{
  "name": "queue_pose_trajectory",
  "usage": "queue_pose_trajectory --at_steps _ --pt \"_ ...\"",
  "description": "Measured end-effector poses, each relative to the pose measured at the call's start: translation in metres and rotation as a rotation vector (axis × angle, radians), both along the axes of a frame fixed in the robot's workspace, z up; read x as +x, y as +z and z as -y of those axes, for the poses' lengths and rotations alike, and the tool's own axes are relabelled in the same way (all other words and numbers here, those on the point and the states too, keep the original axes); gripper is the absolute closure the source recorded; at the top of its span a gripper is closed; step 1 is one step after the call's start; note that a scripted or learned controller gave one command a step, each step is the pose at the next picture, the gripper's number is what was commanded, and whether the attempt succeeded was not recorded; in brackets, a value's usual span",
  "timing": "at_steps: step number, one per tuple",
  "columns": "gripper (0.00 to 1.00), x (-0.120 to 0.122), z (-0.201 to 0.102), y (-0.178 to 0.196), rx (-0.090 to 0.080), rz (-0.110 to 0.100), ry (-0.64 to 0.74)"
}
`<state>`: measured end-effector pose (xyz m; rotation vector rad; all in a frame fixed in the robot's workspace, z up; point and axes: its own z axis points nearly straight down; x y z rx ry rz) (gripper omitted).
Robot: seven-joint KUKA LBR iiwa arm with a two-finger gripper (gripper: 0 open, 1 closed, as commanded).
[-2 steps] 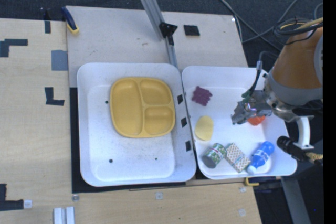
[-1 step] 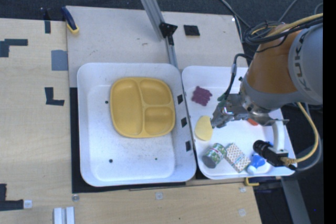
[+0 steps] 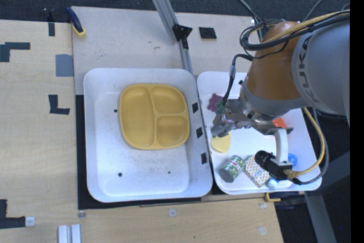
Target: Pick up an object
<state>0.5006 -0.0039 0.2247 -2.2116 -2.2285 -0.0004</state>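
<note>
Arm came in from the right, wrist w/ orange band parked over the right bin (image 3: 304, 139). The gripper (image 3: 222, 129) hung low at that bin's left side, tip pointing down-left. Jaws: couldn't tell if wide or narrow, the wrist body and cabling hid the gap, and nothing visible sat between them.

Closest candidate was the yellow piece (image 3: 221, 143), lying flat on the bin floor just near-side of the tip, touching or almost under it. It looked roundish, no clear long axis. So the key relation: target lay directly below and slightly toward the near edge from the jaws, probably a short drop, not a reach.

Other stuff in the same bin: a purple item (image 3: 214, 102) on the far side of the tip, a small can (image 3: 232, 168) and a patterned packet (image 3: 255, 172) nearer the near edge, well apart from the tip.

Left bin (image 3: 102, 179) held a yellow divided plate (image 3: 153, 116), across the bin wall from the gripper, not in play.
</note>
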Motion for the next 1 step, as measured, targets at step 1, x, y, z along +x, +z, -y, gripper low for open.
queue_pose_trajectory --at_steps 1 --pt "1.00 -0.0005 -0.0588 0.0080 0.000 -0.001 0.001"
